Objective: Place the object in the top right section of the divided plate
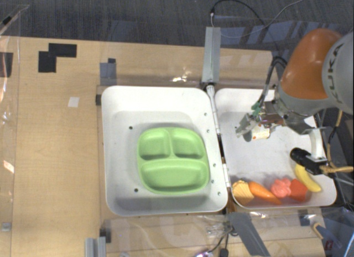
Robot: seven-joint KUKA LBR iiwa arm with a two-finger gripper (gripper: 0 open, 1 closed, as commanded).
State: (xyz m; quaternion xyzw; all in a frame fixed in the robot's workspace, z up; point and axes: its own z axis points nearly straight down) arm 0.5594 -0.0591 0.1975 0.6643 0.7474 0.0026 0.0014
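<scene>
On the wooden bench (55, 156), two shallow white bins sit side by side, their inner rims touching along the middle. The left bin (119, 195) holds a green divided plate (173, 160), lying flat near its centre with two smaller sections at the far side and one long section at the near side; all three sections look bare. The grey arm (315, 73) with its orange band reaches in from the right over the right bin (243, 106). Its gripper (253, 129) hangs above the upper part of that bin; whether anything is grasped cannot be told from this angle. Along the near edge of the right bin lies a row of toy foods: a banana (307, 177) with a dark tip, a red piece (298, 190), a pink piece (281, 187), a carrot (263, 191) and a yellowish piece (241, 189).
</scene>
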